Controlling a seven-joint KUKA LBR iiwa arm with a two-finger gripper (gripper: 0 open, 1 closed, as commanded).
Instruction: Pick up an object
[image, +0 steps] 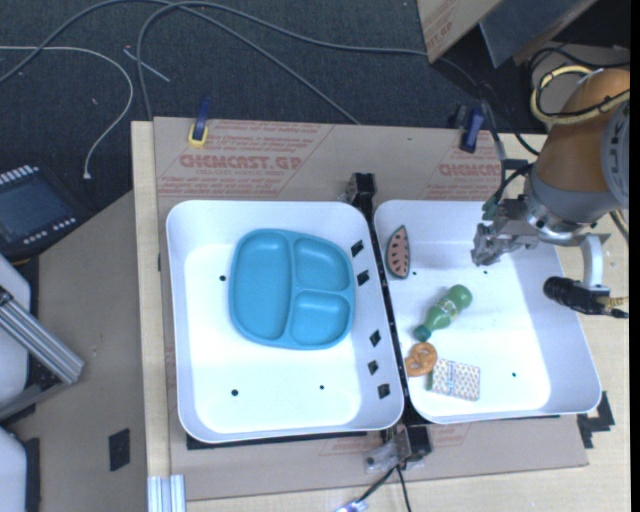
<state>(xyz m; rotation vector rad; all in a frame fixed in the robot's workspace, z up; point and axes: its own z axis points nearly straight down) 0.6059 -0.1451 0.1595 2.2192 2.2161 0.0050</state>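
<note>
In the right bin lie a watermelon slice at the far left, a green bottle in the middle, a pretzel near the front left and a small patterned packet beside it. My gripper hangs over the back of the right bin, up and to the right of the green bottle and apart from it. Nothing shows between its fingers.
The left bin holds a blue divided plate. A black divider with clips runs between the bins. The arm's grey and orange body fills the back right. Cables lie on the floor beyond the bench.
</note>
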